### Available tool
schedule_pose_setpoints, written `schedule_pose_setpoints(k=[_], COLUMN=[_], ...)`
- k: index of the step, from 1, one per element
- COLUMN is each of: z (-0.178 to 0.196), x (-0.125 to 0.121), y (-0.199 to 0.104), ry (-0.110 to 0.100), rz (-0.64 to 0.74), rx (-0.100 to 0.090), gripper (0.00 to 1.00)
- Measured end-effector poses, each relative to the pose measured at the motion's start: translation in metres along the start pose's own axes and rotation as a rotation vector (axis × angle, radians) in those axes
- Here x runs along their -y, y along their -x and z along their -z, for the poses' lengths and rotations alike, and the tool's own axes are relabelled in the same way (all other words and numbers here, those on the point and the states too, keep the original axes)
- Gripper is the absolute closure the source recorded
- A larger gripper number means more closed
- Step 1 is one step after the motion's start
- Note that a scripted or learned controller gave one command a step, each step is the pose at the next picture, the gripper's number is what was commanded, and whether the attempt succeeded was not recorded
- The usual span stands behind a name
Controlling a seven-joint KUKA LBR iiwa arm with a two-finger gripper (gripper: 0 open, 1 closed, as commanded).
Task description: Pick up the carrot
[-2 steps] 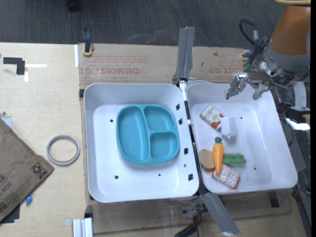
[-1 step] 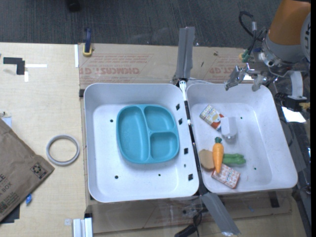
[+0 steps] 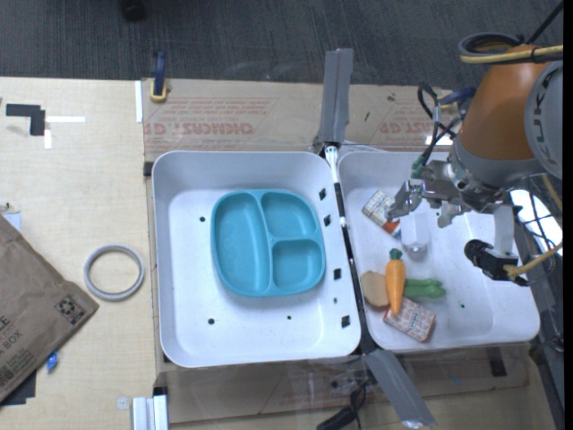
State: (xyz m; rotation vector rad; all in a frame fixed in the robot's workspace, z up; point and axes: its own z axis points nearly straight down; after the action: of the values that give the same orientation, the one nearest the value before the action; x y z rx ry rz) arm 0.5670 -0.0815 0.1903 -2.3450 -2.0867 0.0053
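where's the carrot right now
The carrot lies in the right bin, near its front left, between a tan round piece and a green item.

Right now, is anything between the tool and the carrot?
In the camera view, just bare white bin floor lies between the tool and the carrot.

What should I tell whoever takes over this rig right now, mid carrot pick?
Gripper: hangs over the right bin, just above the carrot; nothing visible between its fingers, and whether they are open is unclear.
Carrot: lies in the right bin, tip pointing to the near edge, between a tan round piece and a green vegetable, with a red-and-white packet by its tip.
Left bin: holds a teal divided plate.
Done: arm positioned near the carrot.
Left: grasp and lift the carrot.
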Motion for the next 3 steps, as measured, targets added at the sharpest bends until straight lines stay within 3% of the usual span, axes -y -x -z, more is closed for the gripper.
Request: schedule_pose_setpoints(k=[1, 2, 3], z=[-0.079, -0.099, -0.091], x=[0.044, 0.068, 0.068], y=[0.020, 0.034, 0.034], ry=[0.001, 0.003, 0.003], rz=[0.156, 0.081, 0.077], rx=[-0.001, -0.001, -0.001], gripper=[0.00, 0.00, 1.00])
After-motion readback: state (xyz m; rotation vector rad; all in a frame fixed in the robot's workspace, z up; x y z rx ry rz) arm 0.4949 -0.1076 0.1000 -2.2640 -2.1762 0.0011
